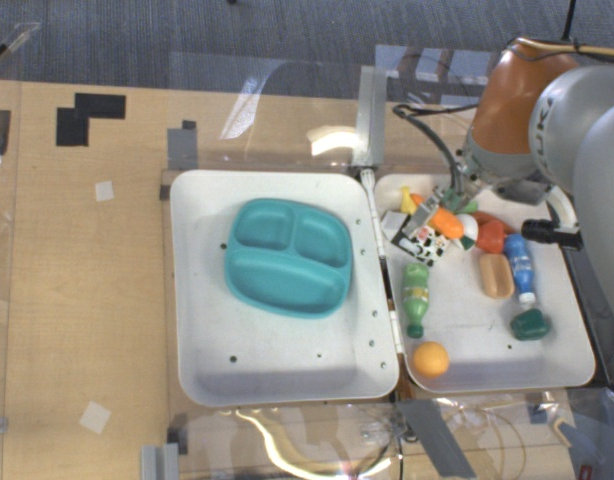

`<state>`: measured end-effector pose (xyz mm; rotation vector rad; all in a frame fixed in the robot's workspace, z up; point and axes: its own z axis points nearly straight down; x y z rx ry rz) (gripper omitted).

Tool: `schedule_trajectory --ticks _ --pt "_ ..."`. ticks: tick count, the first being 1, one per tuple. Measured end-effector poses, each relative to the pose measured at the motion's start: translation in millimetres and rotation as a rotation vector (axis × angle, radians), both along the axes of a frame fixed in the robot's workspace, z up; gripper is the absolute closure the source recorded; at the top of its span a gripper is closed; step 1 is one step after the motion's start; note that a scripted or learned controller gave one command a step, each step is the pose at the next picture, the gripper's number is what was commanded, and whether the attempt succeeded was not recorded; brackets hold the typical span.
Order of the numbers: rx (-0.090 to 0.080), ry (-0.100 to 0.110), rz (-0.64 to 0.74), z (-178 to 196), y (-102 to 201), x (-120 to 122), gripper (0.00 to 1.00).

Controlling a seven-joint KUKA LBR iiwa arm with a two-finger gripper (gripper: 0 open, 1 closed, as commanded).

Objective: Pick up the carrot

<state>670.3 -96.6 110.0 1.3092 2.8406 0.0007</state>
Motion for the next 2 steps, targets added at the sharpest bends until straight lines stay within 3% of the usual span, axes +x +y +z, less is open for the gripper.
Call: schedule_trajectory --ticks 1,2 --pt "0.012 -0.012 -0.178 -0.7 4.3 -1.0 0.00" --pt "0.039 0.004 -0.399 -2.3 -14.6 9.4 0.00"
